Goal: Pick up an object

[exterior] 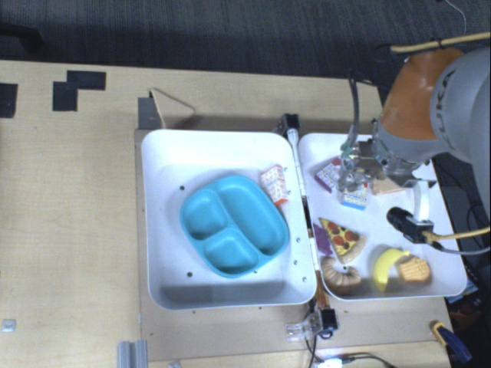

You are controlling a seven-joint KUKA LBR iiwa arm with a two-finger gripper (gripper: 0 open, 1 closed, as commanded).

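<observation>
The gripper, its grip state unclear, hangs directly over a small blue-and-white packet in the right bin. Further left, the left bin holds a blue divided tray.

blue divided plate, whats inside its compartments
All three compartments of the blue divided plate look bare. A small red-and-white packet lies beside its upper right rim, not in it. Whatever is beneath the plate is covered.

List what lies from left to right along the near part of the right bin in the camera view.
Pizza slice → donut → banana → waffle.
</observation>
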